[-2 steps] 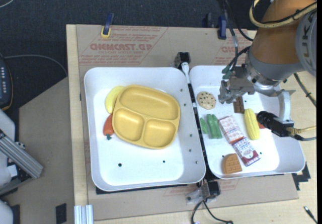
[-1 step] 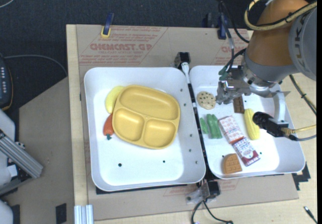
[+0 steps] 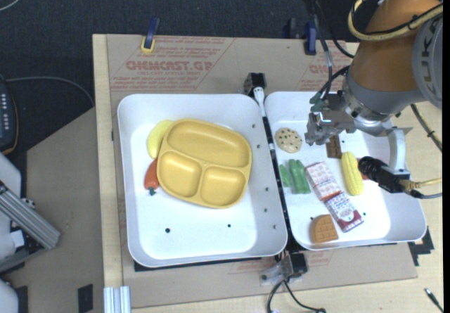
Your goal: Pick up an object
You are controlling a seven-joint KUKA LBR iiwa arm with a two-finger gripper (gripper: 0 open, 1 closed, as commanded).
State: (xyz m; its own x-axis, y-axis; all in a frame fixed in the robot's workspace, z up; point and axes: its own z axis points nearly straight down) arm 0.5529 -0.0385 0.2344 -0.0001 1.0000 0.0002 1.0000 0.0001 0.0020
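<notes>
My gripper (image 3: pixel 325 133) hangs over the back part of the right bin (image 3: pixel 401 224), just right of a round cookie (image 3: pixel 288 139). A brown piece (image 3: pixel 333 147) lies right under it. In front of it lie green pea pods (image 3: pixel 295 176), a red and white packet (image 3: pixel 321 180), a second red packet (image 3: pixel 344 210), a yellow corn cob (image 3: pixel 351 172) and a tan cracker (image 3: pixel 323 228). Nothing shows between the fingers.
The left bin (image 3: pixel 133 185) holds a yellow divided tray (image 3: pixel 204 162), with a yellow banana-like piece (image 3: pixel 157 136) and a red-orange pepper (image 3: pixel 152 176) at its left side. Black clips sit on the divider between the bins at back and front.
</notes>
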